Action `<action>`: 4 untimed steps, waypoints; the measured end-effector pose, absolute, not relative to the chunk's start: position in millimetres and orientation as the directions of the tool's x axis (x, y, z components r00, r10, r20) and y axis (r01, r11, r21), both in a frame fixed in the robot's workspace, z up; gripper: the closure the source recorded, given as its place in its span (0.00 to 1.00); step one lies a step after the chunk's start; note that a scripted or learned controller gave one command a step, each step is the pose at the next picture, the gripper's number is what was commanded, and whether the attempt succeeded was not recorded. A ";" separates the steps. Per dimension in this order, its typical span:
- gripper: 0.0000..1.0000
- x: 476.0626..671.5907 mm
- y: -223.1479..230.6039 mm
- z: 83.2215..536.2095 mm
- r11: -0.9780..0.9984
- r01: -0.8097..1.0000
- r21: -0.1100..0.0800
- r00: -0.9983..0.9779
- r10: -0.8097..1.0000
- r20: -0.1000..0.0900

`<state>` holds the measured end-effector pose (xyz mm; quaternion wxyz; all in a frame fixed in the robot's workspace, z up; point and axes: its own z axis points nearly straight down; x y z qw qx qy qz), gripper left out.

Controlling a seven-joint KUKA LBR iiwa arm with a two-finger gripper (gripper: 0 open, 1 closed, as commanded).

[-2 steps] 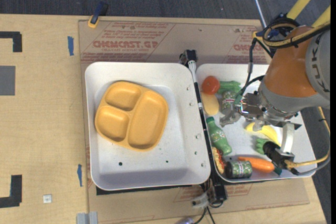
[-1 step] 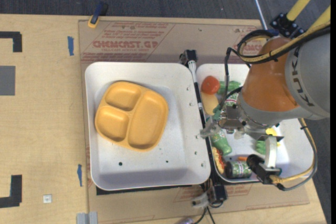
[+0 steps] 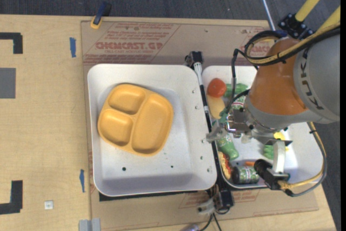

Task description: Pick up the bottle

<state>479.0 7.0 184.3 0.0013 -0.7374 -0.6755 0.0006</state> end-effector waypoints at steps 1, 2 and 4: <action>0.00 523.7 13.8 184.4 -0.428 0.904 -0.001 0.428 0.904 0.000; 1.00 524.0 14.2 194.2 -0.426 0.904 -0.001 0.426 0.904 0.000; 1.00 488.4 35.3 194.1 -0.192 0.981 -0.003 0.192 0.981 0.001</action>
